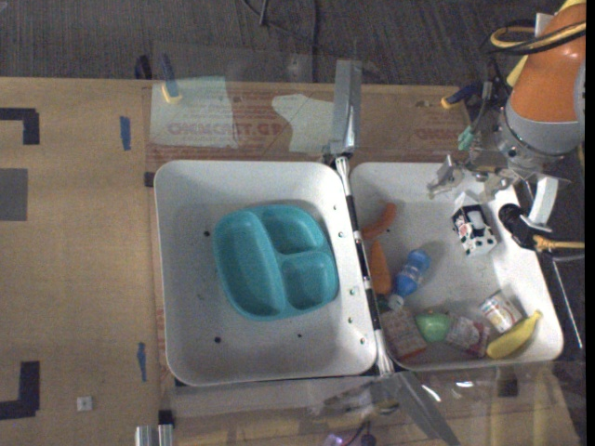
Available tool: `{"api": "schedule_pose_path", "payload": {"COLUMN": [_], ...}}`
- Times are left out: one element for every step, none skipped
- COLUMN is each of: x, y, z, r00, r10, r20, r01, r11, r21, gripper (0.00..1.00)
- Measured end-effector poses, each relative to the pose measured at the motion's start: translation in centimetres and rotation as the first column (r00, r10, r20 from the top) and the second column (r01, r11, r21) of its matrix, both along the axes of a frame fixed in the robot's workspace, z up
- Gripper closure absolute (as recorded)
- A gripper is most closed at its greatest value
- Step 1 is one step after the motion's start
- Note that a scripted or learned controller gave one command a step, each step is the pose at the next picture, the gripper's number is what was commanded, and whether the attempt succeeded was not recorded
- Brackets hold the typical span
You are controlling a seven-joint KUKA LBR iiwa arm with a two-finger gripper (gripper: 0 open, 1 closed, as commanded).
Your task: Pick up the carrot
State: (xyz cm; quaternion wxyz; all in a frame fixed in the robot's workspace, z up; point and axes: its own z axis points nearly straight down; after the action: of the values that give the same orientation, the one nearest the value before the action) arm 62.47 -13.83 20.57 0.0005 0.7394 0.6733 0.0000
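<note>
I start at the left of the tabletop (pixel 74 249), a tan surface with black corner marks and small blue tape strips. The left bin (pixel 186 342) holds a teal divided plate (pixel 276 259) with three compartments, set slightly askew. Crossing the rim between the bins, I find the carrot (pixel 380 264) in the right bin (pixel 535 277), close against its left wall: a slim orange piece lying lengthwise down the wall, its upper end near a second, redder orange piece (pixel 380 221) that angles up and to the right; I cannot tell whether the two are joined or merely touching. Just right of the carrot lies a blue bottle (pixel 411 271), and below it a flat packet (pixel 403 332), a green item (pixel 433 325), another wrapped packet (pixel 468 334), a small can (pixel 500 311) and a yellow banana (pixel 515 335) along the near wall. A black-and-white cube (pixel 473 229) sits toward the upper right of that bin. Above the bin's far right corner I see the grey arm with its orange band, and the claw (pixel 457 173) at its end hangs over the bin's top edge; from this angle I cannot tell how it is set, and I see nothing gripped in it. The carrot lies well apart from the claw, down and to its left, with bare bin floor between them.
</note>
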Motion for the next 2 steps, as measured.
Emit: {"api": "schedule_pose_path", "payload": {"x": [2.0, 0.6], "y": [-3.2, -2.9], "z": [11.7, -0.8], "r00": [0.998, 0.992], "r10": [0.061, -0.123], "r20": [0.003, -0.002], "r01": [-0.061, 0.123], "r11": [0.998, 0.992], "r21": [-0.001, 0.001], "gripper": [0.00, 0.00]}}
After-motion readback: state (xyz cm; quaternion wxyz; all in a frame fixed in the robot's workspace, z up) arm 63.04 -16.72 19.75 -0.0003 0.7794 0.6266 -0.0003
